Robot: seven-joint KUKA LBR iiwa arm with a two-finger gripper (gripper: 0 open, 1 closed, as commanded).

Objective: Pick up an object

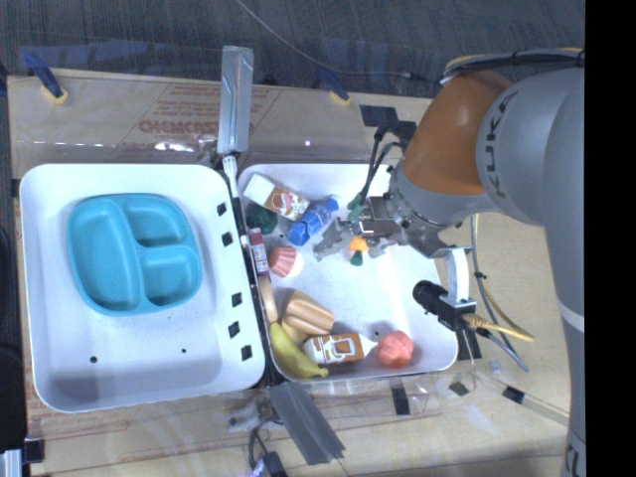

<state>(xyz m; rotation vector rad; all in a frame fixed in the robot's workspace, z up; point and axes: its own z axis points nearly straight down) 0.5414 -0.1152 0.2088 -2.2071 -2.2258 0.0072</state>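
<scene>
- The left bin [45,366], a shallow white plastic tub with rounded corners, holds a turquoise divided tray [134,251] with three smooth compartments, lying toward the bin's 10 o'clock corner.
- The right bin [422,301], same make, touches the left one along a shared middle wall and carries a scatter of small things.
- At its 11 o'clock corner lie a white packet with a red label [280,200] and, just beside it, a blue bottle [311,222] lying on its side.
- At 9 o'clock sits a pink ribbed cupcake-shaped toy [284,260].
- Along the 6 to 7 o'clock edge: a yellow banana [291,356], a tan bread-roll shape [307,316], and a small brown-labelled bottle [336,348] lying flat, all close together.
- At 5 o'clock rests a round, matte pink-red fruit [396,349].
- The pincer [343,238] hangs low near the bin's middle, at a small orange and yellow object [357,252]; whether it is spread or pinching cannot be told.
- The bench [119,102] shows tan board under clear sheeting.
</scene>
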